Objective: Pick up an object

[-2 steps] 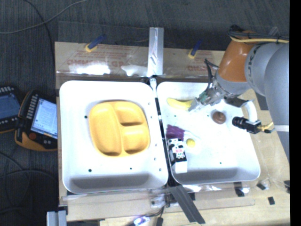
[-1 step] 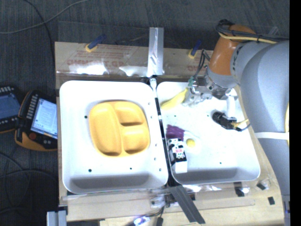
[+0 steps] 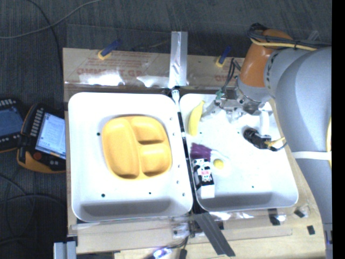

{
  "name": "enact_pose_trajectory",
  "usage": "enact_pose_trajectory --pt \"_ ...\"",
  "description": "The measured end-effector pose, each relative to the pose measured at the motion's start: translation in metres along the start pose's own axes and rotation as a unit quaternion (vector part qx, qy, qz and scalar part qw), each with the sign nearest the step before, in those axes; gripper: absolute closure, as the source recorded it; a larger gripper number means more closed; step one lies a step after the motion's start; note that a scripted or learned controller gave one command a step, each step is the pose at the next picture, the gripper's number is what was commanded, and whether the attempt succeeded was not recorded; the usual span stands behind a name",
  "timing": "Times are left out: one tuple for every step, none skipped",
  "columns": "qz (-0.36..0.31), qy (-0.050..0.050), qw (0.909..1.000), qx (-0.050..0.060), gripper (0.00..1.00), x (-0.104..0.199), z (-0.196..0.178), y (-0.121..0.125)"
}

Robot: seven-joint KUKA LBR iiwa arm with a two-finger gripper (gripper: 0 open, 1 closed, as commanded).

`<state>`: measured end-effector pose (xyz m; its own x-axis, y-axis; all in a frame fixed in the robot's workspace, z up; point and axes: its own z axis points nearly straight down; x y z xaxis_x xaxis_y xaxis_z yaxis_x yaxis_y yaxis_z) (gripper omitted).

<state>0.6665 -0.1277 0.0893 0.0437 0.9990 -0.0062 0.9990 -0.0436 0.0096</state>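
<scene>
My gripper (image 3: 229,102) hangs over the far part of the right bin (image 3: 259,185), just right of a yellow banana (image 3: 194,117) that lies against the bin's left wall. Nothing shows in its grasp. Nearer the front along the same wall lie a purple object (image 3: 199,150), a small yellow ball (image 3: 218,163) and a black-and-white patterned box (image 3: 204,175). All three are well apart from the gripper.
A yellow divided tray (image 3: 137,146) lies in the middle of the left bin (image 3: 86,166). A black fitting with a cable (image 3: 254,136) hangs off the arm over the right bin. A hand-held pendant (image 3: 43,139) rests on the floor at the left.
</scene>
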Motion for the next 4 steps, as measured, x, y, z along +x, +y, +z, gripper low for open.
enact_pose_trajectory --pt "-0.112 0.002 0.9937 0.004 0.0 0.068 -0.095 0.0" --pt "-0.063 0.002 0.998 0.005 0.0 0.021 -0.055 -0.05" --pt "-0.059 0.001 0.9982 -0.001 0.0 0.02 -0.001 -0.01" --pt "-0.164 0.001 0.9864 0.002 0.0 0.017 0.0 0.003"
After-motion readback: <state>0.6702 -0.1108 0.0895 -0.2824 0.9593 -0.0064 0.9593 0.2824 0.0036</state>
